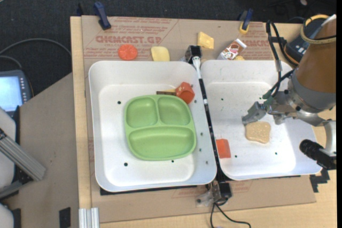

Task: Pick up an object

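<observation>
Lying in the right bin (235,165), toward its right-hand middle, is one tan slice of toy bread (258,132), flat on the bin floor. One gripper (255,114) hangs just above and beside the slice's upper left corner; whether it touches the bread cannot be told, and how the jaws stand, open or closed, cannot be told either, since they show as a blurred grey mass. Nothing can be seen held between them. The one grey arm (315,69) with its orange band comes in over the bin's right edge.

One orange-red block (223,148) lies against the right bin's left wall, near its lower left corner. That makes two loose things in this bin.

Of bins there are two, side by side and touching along their shared edge. The left bin (101,115) holds one green three-compartment plate (159,127) at its middle, and one red-orange toy (185,93) just off the plate's upper right corner, with a thin dark stick-like piece beside it.

Beyond the bins' far edges, on the brown board (85,50), lie one round orange piece (127,52), two pale yellow pieces (160,53), the second (206,40) nearer the middle, one small red-and-white packet (232,50) whose print is too small to read, and one black clip (192,53) at the bins' shared edge. Two blue clamps (101,14) sit on the board's far edge, the other (246,20) to the right. Red print on the board reads roughly "CHEMCAST".
</observation>
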Controlling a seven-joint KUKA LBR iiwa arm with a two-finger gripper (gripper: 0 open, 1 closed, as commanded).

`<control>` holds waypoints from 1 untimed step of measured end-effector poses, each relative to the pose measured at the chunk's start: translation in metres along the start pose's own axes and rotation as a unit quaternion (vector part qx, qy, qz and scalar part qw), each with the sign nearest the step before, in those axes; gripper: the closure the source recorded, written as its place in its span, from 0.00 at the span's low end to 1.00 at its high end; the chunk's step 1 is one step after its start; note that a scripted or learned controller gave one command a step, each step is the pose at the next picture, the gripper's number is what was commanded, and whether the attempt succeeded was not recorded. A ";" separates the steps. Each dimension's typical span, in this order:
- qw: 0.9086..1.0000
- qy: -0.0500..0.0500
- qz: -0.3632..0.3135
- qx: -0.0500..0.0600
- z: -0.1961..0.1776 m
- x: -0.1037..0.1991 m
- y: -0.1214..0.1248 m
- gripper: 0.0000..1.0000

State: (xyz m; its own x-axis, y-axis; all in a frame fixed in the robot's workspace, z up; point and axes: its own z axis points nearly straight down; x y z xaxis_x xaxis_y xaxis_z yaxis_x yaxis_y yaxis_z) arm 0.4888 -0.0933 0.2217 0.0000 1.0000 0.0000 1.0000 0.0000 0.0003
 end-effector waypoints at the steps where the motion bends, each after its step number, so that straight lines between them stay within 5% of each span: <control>1: 1.000 -0.002 0.003 0.001 0.072 -0.072 0.041 0.00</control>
State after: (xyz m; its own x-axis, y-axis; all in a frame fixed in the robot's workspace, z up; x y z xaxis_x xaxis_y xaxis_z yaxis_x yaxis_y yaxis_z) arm 0.5301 -0.1654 0.1496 0.0051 1.0000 -0.0032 1.0000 -0.0051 -0.0027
